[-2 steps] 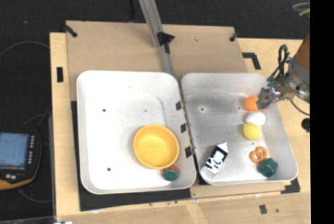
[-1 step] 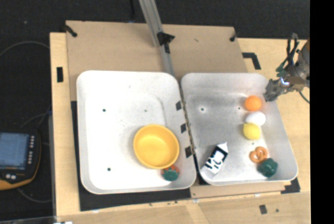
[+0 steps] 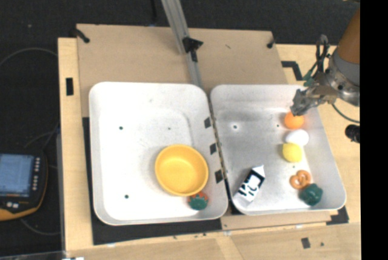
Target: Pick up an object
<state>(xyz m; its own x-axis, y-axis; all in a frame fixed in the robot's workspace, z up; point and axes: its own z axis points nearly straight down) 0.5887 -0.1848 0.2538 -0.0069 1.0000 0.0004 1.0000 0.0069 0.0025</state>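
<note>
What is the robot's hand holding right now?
It cannot be told. The hand is right above the orange ball in the right bin, touching or nearly touching its top, but a hold on the ball cannot be made out.

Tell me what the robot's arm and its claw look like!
The arm is grey metal with an orange band above the wrist. Thin dark cables loop beside it. Its gripper is small, grey and narrow at the tip.

Bins (image 3: 121, 107): smooth white plastic, scuffed grey
Bowl (image 3: 181, 170): glossy yellow plastic
Bench (image 3: 133, 53): matt tan board
</note>
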